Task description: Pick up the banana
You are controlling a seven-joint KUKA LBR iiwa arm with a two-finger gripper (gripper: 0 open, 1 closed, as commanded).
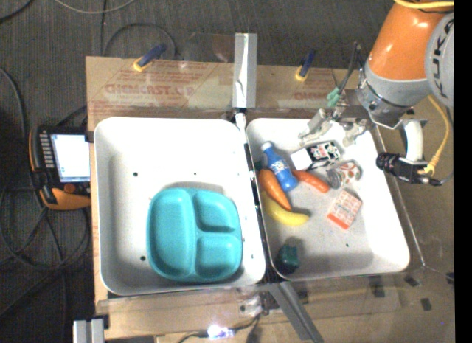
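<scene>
The yellow banana (287, 215) lies in the right bin (383, 249), near its left wall and just below an orange carrot (273, 185). My gripper (332, 130) hangs over the bin's back right part, up and to the right of the banana and well apart from it. Its two fingers are spread open and nothing sits between them. A small black and white box (319, 154) lies just under the gripper.
In the right bin there are also a blue bottle (278, 161), a second orange piece (314, 181), a small can (346, 172), a red and white packet (344, 209) and a dark green object (287, 257). A teal divided tray (195, 235) sits in the left bin (118, 150).
</scene>
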